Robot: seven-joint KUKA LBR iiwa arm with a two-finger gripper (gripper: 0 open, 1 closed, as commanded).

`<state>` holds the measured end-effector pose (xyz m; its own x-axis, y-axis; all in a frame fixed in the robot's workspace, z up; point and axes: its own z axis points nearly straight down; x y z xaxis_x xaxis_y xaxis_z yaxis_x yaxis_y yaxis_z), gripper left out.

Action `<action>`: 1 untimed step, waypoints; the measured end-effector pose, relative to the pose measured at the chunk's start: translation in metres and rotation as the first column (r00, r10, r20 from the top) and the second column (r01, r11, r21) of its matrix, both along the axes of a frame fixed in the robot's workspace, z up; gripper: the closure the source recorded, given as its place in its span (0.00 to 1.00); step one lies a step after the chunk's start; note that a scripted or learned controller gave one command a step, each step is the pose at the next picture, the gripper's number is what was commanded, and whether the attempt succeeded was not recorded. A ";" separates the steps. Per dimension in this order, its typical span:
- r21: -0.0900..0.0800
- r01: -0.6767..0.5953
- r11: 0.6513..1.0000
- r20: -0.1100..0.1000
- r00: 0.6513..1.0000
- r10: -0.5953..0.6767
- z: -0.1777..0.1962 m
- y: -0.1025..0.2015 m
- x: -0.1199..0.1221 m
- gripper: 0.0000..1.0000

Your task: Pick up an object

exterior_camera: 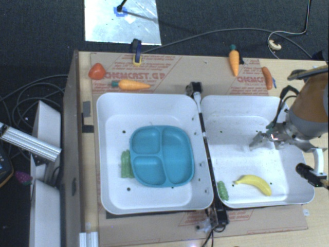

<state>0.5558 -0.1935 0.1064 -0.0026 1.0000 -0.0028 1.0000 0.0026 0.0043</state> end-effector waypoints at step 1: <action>0.000 -0.003 1.000 0.001 1.000 0.003 0.010 0.001 0.001 1.00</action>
